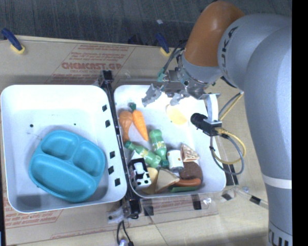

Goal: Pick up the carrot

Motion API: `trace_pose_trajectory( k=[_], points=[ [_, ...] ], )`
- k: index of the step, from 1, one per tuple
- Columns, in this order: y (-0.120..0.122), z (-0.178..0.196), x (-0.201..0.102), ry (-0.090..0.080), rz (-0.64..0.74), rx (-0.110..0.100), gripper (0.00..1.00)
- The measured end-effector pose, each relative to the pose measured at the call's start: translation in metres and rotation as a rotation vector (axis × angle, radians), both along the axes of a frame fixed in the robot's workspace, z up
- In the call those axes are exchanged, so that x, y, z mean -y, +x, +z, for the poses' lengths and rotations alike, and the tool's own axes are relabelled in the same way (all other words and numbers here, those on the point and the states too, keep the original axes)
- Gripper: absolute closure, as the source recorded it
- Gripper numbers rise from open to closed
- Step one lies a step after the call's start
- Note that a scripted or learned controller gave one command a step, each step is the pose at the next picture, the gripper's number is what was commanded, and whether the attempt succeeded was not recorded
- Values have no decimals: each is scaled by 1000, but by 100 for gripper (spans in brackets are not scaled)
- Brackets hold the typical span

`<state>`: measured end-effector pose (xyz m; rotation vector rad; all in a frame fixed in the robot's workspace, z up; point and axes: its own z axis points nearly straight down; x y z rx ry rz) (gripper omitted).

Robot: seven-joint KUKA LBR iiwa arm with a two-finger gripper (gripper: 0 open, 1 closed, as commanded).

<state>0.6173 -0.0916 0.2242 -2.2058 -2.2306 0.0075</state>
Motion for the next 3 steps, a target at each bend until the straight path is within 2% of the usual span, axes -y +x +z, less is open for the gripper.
trace_pose_trajectory(
  k=[1, 2, 3],
  points=[
    [14, -114, 7, -9, 69, 16, 0],
    [15, -104, 5, -10, 78, 12, 100],
    [-3, -30, -30, -3, -99, 4, 100]
  ],
)
